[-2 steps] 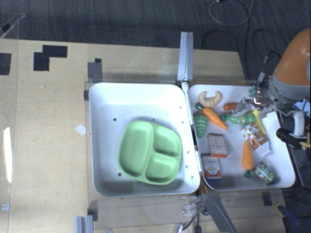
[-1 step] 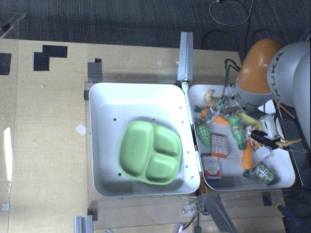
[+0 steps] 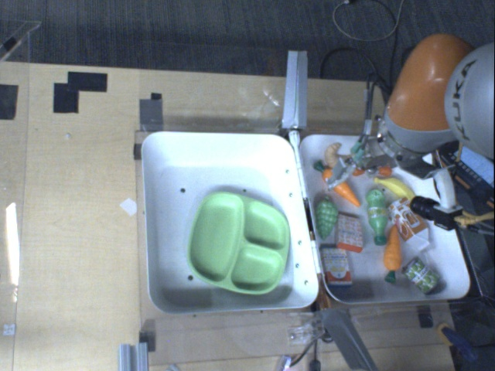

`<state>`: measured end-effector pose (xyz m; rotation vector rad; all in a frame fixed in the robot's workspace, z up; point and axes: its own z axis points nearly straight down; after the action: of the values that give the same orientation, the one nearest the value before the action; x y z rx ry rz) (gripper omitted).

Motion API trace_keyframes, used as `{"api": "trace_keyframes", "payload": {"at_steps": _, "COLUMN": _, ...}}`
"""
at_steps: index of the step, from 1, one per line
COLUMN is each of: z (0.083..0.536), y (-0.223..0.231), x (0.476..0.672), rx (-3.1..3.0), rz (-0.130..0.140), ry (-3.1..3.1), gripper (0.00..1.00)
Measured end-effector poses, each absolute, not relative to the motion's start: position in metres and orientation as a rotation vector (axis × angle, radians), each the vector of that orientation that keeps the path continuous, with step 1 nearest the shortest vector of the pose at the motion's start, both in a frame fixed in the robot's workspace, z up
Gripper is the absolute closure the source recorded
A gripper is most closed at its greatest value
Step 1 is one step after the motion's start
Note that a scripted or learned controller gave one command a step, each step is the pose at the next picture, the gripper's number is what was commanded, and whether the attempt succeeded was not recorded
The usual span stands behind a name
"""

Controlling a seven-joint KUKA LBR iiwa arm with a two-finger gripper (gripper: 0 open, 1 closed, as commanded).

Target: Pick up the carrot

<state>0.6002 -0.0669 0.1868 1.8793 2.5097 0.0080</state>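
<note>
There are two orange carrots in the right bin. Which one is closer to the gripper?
The small orange carrot near the bin's upper left, just below the gripper. The longer orange carrot lies lower, toward the bin's front.

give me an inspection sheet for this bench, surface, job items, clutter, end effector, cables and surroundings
Surface: wooden bench bearing left bin and right bin.
Job's things: two carrots in the right bin, upper carrot beside the end effector, lower carrot near the bin's middle.
Clutter: green divided plate in left bin; banana, green bottle, small boxes in right bin.
End effector: over the right bin's far end; grip state unclear.
Cables: black cable looping on the floor behind.
Surroundings: dark carpet.
</note>
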Motion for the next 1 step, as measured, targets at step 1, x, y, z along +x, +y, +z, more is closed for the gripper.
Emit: {"api": "trace_keyframes", "payload": {"at_steps": 1, "z": 0.1865, "y": -0.067, "x": 0.6002, "rx": 1.88, "rz": 0.008, "ry": 2.51, "gripper": 0.0}}
